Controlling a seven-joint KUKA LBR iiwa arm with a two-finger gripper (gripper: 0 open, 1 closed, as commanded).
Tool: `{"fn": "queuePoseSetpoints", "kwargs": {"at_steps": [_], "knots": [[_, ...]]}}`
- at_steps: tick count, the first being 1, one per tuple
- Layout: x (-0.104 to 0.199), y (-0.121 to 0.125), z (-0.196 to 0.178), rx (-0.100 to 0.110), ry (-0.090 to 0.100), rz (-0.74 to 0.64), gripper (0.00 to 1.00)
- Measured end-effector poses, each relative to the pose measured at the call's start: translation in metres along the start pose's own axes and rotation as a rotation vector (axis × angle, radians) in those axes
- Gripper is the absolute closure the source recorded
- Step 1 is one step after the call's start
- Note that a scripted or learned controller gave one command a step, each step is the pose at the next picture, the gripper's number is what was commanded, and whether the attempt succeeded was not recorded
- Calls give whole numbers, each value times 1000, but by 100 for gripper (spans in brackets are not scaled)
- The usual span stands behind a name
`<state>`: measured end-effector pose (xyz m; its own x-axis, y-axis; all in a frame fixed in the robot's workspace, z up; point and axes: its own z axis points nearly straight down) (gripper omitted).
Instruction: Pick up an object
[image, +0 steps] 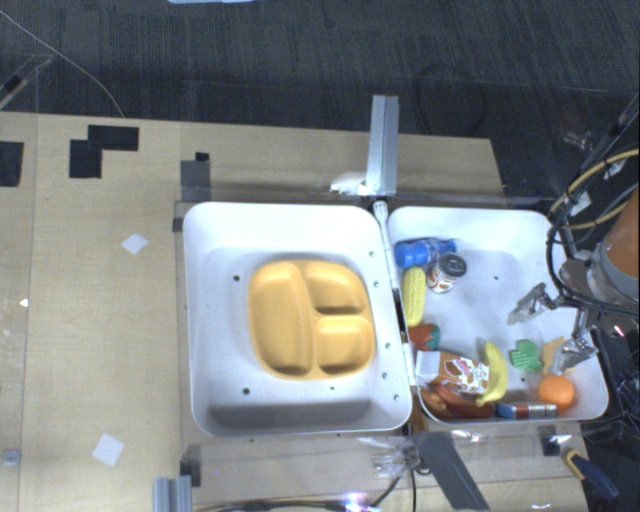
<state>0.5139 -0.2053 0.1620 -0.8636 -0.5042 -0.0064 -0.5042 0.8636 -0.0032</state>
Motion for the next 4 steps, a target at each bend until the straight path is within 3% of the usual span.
{"fn": "queuePoseSetpoints", "kwargs": {"at_steps": [1,2,3,4], "knots": [[-100,-55,33,-1,-2,54,0],[-100,-56,31,2,-4,58,0],[1,-1,70,7,-5,206,0],[-60,24,69,7,-13,452,0]]}}
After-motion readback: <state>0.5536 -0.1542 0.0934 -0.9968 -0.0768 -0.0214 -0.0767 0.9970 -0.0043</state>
